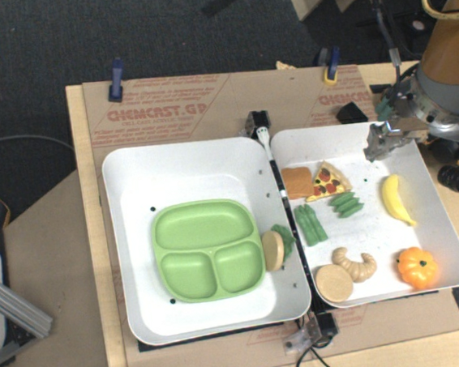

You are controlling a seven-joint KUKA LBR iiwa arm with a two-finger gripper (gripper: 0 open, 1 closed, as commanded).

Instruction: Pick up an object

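The right bin (451, 233) holds several toy foods: a yellow banana (396, 199), an orange pumpkin (417, 267), a pizza slice (328, 181), a brown toast slice (298, 183), green beans (310, 223), a green pea pod (346, 203), a tan ginger-like piece (356, 263) and a round tan disc (334, 282). My gripper (378, 143) hangs over the bin's far right corner, above and behind the banana. Nothing shows between its fingers.
The left bin (128, 230) holds a green three-compartment plate (206, 249). A tan and green piece (277, 247) lies by the plate's right edge, near the divider. Blue clamps (115, 80) sit at the cardboard's far edge. The arm's body (446, 74) fills the upper right.
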